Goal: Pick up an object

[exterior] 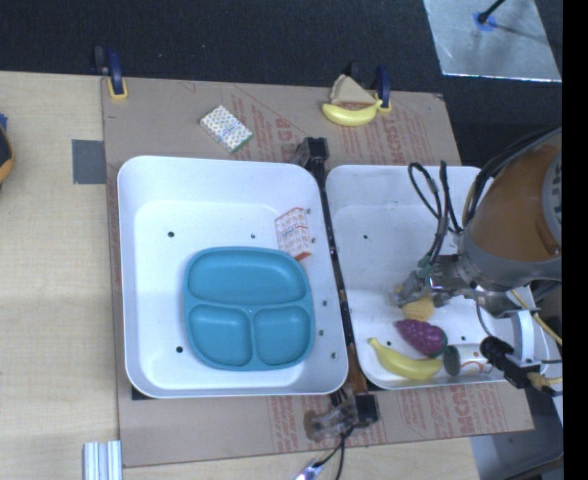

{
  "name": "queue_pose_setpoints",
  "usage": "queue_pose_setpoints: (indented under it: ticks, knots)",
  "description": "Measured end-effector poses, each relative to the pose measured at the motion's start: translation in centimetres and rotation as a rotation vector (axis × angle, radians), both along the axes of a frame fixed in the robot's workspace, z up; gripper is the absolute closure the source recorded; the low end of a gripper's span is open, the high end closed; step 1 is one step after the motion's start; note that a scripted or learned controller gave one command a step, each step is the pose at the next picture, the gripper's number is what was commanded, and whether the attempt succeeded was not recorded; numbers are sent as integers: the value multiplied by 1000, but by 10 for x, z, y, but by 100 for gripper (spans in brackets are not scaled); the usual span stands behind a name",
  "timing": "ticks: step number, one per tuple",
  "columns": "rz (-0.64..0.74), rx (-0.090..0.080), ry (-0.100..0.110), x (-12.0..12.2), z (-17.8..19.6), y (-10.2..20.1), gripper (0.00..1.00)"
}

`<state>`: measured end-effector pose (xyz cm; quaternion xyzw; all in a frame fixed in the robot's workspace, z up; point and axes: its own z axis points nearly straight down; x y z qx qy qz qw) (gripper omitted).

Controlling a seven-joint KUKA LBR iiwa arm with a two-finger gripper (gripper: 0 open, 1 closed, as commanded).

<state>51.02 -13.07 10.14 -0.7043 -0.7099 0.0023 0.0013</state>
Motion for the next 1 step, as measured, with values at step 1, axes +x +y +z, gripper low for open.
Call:
queue_pose_setpoints:
  ticks: [1]
  knots:
    - [-2,2,-2,-11,91,74,100]
